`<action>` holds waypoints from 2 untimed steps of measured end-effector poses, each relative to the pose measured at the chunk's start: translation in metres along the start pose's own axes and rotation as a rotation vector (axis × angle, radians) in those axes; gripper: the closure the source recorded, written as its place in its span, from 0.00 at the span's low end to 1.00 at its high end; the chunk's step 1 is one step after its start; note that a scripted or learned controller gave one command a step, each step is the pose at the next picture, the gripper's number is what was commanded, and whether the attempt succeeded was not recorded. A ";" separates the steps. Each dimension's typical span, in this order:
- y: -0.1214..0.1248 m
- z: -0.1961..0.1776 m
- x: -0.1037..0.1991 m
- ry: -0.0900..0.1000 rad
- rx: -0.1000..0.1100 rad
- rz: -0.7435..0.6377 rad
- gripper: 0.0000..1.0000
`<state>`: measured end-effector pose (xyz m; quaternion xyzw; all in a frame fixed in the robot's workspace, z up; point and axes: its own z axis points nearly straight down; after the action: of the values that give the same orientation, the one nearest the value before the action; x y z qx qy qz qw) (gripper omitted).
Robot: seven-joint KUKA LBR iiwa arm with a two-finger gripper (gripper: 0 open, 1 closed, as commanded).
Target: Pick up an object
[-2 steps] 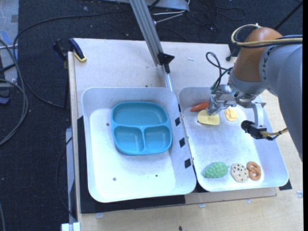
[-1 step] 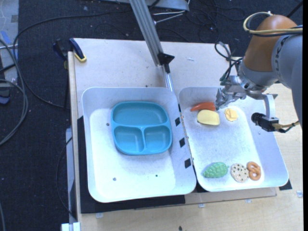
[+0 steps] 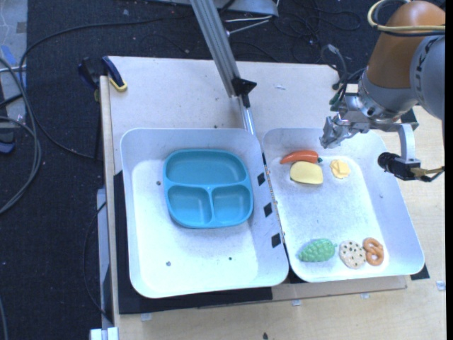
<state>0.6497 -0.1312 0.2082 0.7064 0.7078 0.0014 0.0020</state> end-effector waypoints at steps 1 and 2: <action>0.001 -0.053 0.000 0.000 -0.001 0.000 1.00; -0.021 -0.040 0.041 0.001 0.007 -0.002 1.00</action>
<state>0.6280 -0.0901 0.2477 0.7056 0.7086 -0.0007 -0.0009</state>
